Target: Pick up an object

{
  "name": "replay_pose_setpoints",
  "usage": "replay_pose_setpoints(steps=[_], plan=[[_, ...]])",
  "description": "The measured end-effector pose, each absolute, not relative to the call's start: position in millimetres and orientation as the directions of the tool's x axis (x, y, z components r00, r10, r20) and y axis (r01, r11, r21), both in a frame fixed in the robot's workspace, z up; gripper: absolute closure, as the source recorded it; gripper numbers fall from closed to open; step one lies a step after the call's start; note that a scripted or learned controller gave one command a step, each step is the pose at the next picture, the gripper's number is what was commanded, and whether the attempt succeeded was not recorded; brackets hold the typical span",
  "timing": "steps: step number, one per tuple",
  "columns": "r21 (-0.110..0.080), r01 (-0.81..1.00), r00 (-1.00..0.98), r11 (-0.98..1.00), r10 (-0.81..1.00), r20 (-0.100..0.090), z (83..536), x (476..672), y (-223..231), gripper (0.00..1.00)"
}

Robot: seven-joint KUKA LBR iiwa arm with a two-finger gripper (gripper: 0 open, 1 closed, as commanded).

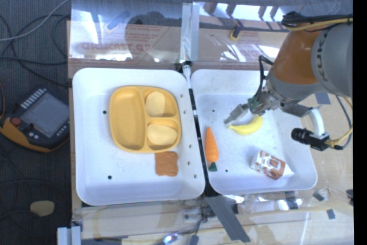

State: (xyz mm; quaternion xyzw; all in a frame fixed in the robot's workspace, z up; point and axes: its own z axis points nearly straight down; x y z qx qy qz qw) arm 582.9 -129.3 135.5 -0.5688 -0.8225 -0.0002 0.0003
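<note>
Gripper [239,114] low in our right bin [298,181], fingers parted and bare, tips just beside the banana [248,127]; we judge that's the target; carrot [211,146] lies apart.

In the right bin lie three things. A small yellow banana [248,127] lies flat near the middle, curved, just under the claw [239,115]. An orange carrot [211,146] with a green end lies along the left wall, its green tip toward the near side. A small brown and white packet [268,164] lies tilted near the front right corner.
</note>
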Motion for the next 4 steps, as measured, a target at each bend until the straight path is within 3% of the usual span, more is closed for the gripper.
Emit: replay_pose_setpoints(steps=[1, 2, 3, 4], plan=[[0.001, 0.894, -0.448, 0.448, 0.894, -0.004, 90.6, 623.7, -147.7, 0.00], [-0.002, 0.911, -0.413, 0.413, 0.911, -0.002, 126.9, 546.2, -197.3, 0.00], [0.000, 0.800, -0.599, 0.599, 0.800, -0.003, 156.8, 536.9, -206.3, 0.00], [0.001, 0.580, -0.814, 0.814, 0.580, -0.002, 151.0, 545.0, -222.9, 0.00]])
